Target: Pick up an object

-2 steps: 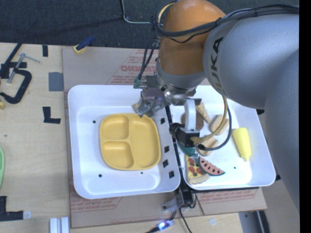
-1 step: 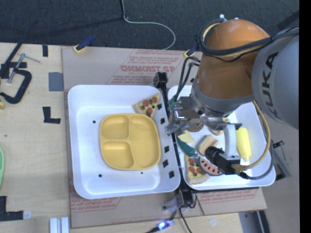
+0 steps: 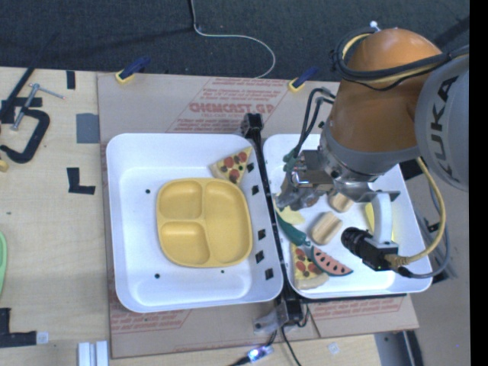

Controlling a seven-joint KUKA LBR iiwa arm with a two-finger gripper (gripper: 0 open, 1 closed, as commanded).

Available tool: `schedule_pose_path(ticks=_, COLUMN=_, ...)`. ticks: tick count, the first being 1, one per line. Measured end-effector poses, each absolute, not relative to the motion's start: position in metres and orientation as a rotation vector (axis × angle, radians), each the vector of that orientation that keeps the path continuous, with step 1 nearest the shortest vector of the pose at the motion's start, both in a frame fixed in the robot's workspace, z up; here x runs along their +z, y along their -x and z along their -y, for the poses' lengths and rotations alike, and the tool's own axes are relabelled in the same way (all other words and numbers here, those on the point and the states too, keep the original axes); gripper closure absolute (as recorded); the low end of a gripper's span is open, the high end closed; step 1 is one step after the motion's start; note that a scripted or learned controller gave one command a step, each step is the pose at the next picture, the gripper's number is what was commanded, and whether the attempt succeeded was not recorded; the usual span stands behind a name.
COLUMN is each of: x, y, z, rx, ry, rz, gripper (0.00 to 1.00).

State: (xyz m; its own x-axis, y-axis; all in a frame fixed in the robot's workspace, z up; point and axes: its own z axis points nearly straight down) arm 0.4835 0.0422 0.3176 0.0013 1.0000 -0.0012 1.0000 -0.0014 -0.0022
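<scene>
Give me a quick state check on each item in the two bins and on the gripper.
yellow divided plate: flat in the left bin, nothing on it.
pizza slice: flat in the left bin, beside the plate's far corner.
gripper: low over the right bin's left side.
watermelon slice: flat in the right bin, near front.
tan cylinder: lying on its side, right bin.

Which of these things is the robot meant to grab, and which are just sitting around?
For the job:
- pincer
- toy pizza slice in the left bin
- yellow divided plate
- watermelon slice
- tan block
- second pizza slice

Just lying about:
- black clamp
- white cable
- cardboard sheet
</scene>
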Motion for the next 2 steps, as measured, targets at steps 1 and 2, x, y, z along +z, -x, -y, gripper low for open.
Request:
schedule_pose_path(ticks=1, x=0.420, y=-0.484, z=-0.010, rx=-0.011, ry=2.228, rz=2.225, gripper=1.00)
schedule_pose_path(ticks=2, x=0.429, y=-0.484, z=-0.038, rx=0.000, ry=2.218, rz=2.225, gripper=1.00)
